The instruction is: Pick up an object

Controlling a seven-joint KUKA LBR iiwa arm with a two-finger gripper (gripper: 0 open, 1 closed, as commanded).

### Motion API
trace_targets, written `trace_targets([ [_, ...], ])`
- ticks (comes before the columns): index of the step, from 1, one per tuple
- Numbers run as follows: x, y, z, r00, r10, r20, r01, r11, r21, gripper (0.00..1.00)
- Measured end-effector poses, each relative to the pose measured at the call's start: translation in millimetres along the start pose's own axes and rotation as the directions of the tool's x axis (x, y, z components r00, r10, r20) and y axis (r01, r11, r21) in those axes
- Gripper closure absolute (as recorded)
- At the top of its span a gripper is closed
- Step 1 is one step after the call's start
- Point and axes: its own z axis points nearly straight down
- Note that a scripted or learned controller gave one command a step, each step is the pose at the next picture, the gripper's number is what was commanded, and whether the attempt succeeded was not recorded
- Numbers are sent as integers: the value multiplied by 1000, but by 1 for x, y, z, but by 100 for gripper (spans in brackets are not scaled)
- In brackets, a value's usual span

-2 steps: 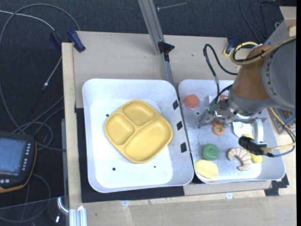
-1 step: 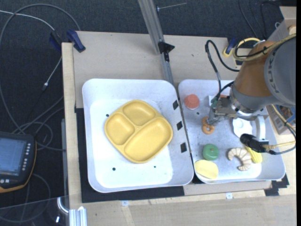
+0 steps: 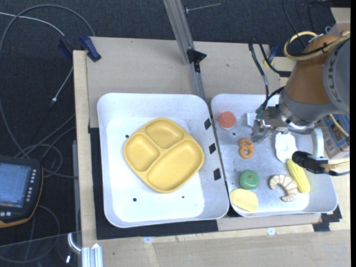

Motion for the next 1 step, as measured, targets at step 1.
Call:
trace_targets([
  [1,2,-5,-61,1000,0,0,0,1000,-3,100],
])
